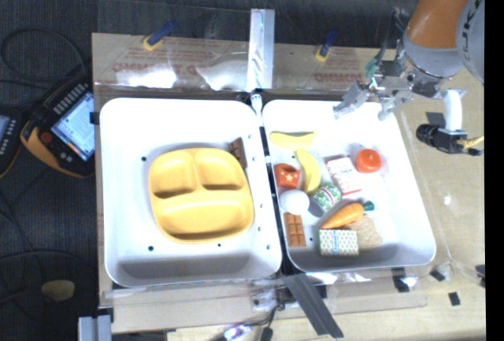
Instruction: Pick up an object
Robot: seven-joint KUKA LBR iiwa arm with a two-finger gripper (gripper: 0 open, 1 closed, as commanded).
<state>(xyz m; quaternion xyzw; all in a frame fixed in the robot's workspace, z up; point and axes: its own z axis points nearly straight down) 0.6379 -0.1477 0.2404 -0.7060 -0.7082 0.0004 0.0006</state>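
The gripper hangs over the far right corner of the right bin, above its rim. The two fingers stand spread apart, one pointing toward the bin's far wall and one toward its right wall, with nothing between them.

The candidate objects lie inside the right bin, all toward the near side and left of the gripper. Closest to the gripper is the red tomato, near the bin's right wall. The banana lies further left in the bin, its long axis running roughly from far to near. The carrot lies beyond the tomato toward the near wall, its long axis slanting across the bin. The judged requirement is a descent and a short travel toward the near side.
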